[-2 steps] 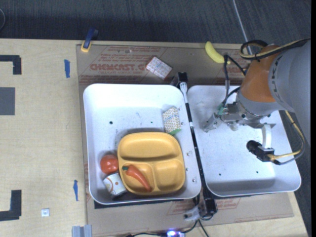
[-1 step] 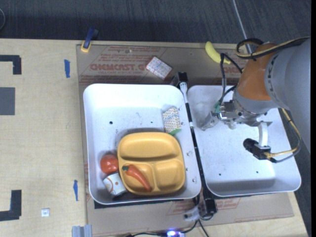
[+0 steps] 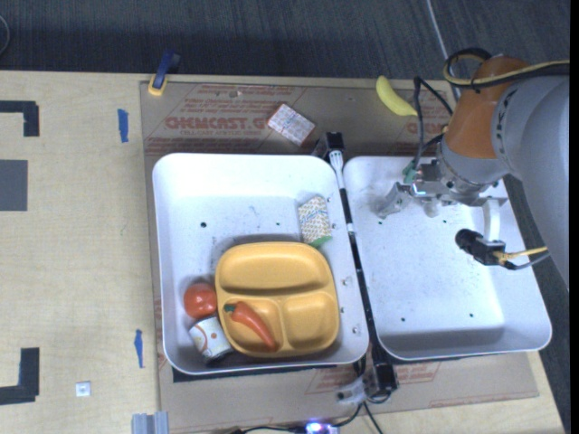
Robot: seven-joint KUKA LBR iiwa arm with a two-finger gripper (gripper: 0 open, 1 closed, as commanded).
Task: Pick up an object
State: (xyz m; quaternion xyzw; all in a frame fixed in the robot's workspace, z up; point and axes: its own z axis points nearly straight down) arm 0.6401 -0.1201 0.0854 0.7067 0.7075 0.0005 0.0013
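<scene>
The left bin holds a yellow divided plate with a red-orange toy pepper lying in its front-left section. A red tomato and a small white can sit against the plate's left side. A patterned packet lies behind the plate, near the bin's right wall. My gripper hangs over the back-left part of the right bin, its fingers open with nothing between them. It is well apart from all the objects.
A yellow banana and a small printed packet lie on the cardboard behind the bins. A black connector with a yellow cable hangs from the arm over the right bin. A blue clamp sits at the cardboard's back-left corner.
</scene>
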